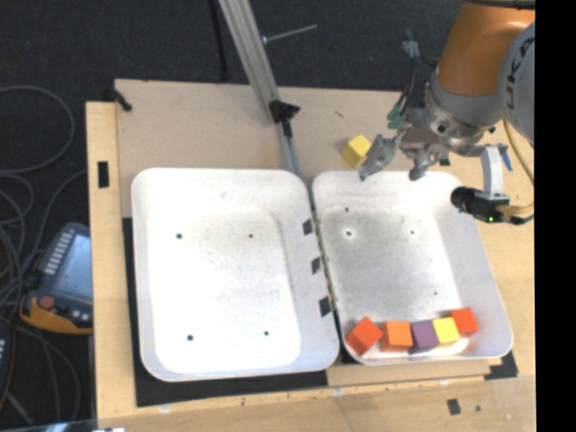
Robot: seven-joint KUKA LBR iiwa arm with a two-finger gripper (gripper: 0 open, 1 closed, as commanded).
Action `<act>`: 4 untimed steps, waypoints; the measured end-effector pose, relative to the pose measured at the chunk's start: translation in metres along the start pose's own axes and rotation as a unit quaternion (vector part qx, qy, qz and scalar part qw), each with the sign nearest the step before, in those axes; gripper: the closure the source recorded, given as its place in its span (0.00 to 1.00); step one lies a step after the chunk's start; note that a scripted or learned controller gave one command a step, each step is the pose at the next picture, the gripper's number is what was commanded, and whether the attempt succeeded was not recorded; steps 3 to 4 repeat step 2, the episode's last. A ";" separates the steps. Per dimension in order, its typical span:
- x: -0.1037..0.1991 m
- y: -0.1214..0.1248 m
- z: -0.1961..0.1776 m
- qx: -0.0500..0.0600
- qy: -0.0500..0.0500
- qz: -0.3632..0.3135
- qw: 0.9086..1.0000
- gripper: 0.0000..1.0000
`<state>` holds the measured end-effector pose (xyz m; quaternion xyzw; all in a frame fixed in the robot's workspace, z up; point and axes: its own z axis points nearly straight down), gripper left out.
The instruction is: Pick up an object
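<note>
My gripper [396, 163] hangs over the far edge of the right bin [468, 241], its two fingers spread apart with nothing between them. A yellow block [357, 148] lies on the bench just outside that bin, to the left of the fingers and apart from them. Along the bin's near wall sits a row of blocks: a red-orange block [364, 335], an orange block [397, 333], a purple block [423, 334], a yellow block [445, 330] and another red-orange block [464, 320].
The left bin [225, 268] lies beside the right one, with black clips between them. A slanted metal rail [256, 61] rises from the bench behind the bins. Cables and a handheld pendant [63, 277] lie off the bench at left.
</note>
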<state>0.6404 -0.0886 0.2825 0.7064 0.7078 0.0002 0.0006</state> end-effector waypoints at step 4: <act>0.150 -0.104 -0.074 -0.001 0.002 -0.004 1.000 0.00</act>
